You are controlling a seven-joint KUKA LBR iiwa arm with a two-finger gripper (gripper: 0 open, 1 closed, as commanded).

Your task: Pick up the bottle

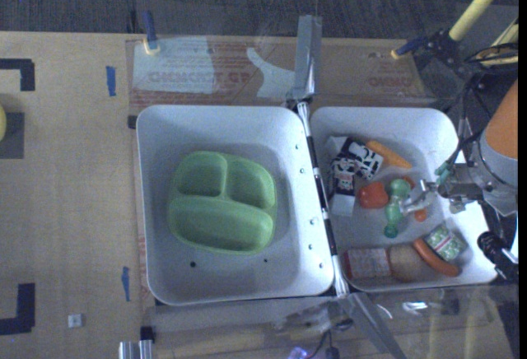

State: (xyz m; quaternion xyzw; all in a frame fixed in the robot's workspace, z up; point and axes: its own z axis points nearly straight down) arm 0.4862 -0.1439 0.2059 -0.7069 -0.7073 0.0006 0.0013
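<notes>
Right bin [436,120]: small green bottle [395,207] lying among toy foods, probably light, rigid, slippery; best grasped mid-body. Gripper [422,199] touches it; whether anything is held cannot be told.

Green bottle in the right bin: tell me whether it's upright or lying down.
Lying down: the green bottle rests lengthwise on the right bin floor, beside the gripper.

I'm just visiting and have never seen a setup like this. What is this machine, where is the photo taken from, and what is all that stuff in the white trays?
One camera looks down at a slant on a bench with two white bins. The left bin holds a green divided plate. The right bin holds toy clutter: a green bottle, a red piece, a carrot, a black-and-white box. The grey robot arm reaches in from the right; its gripper is down beside the bottle. Whether it grasps anything is unclear.
</notes>
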